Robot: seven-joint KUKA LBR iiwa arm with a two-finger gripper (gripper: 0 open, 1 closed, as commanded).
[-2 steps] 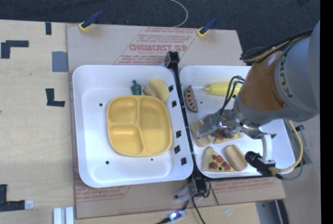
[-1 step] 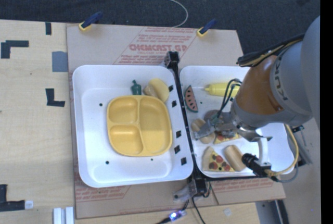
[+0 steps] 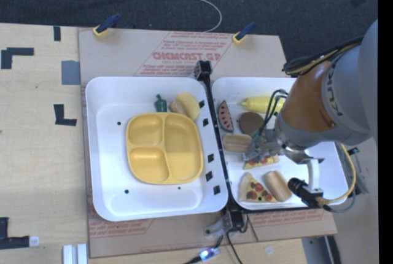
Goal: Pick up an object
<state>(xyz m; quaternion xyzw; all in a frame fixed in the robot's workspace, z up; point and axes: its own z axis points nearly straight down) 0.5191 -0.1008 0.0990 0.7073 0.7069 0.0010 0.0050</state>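
Overhead view of 2 white bins on the tabletop (image 3: pixel 37 134). The landmark is the central divider (image 3: pixel 212 134) where the bins meet. Left of the divider, the left bin (image 3: pixel 98 152) holds a yellow sectioned plate (image 3: pixel 164 148), with a pale yellow toy food piece (image 3: pixel 187 105) and a small green item (image 3: pixel 160 103) near the plate's far edge. Right of the divider, the right bin (image 3: pixel 341 164) holds toy foods: a watermelon slice (image 3: pixel 225 115) just beside the divider, a yellow banana-like piece (image 3: pixel 263 104) and a brown round piece (image 3: pixel 250 122) farther right, a tan bread-like piece (image 3: pixel 236 143) near the divider, a pizza slice (image 3: pixel 255 190) and a hot-dog bun (image 3: pixel 277 186) at the near side.

The tool (image 3: pixel 263 149) is lowered into the right bin, just right of the bread-like piece, over a small yellow-and-red piece (image 3: pixel 261 162). How far the tool is open, and whether it grips anything, cannot be told; the wrist hides it.

Judged step: descent or grasp attempt at the cluster. The next move probably calls for a firm closure on 1 piece, then a vertical lift clear of its neighbours.
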